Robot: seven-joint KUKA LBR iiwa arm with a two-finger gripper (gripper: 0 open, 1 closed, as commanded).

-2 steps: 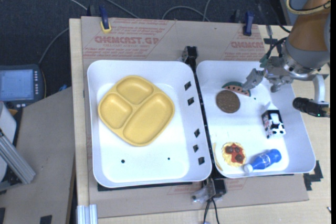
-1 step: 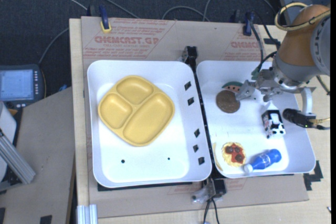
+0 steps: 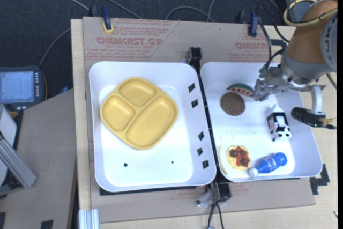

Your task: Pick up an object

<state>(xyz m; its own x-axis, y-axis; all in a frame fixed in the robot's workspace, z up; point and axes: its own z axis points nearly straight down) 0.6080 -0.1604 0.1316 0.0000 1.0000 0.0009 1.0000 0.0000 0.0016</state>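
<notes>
The right bin (image 3: 300, 169) holds a brown round cookie (image 3: 233, 104), a watermelon slice (image 3: 240, 89), a black-and-white toy cow (image 3: 278, 126), a small pizza (image 3: 239, 157) and a blue bottle (image 3: 267, 163). My gripper (image 3: 263, 89) hangs over the bin's upper part, just right of the watermelon slice and above and to the right of the cookie. Nothing shows between its fingers.
In the left bin (image 3: 107, 169) lies a yellow three-compartment plate (image 3: 139, 112). A black divider with clips (image 3: 199, 110) runs between the bins. Cables and the arm's body (image 3: 311, 40) crowd the upper right. A black fitting (image 3: 308, 116) sticks over the right bin's right rim.
</notes>
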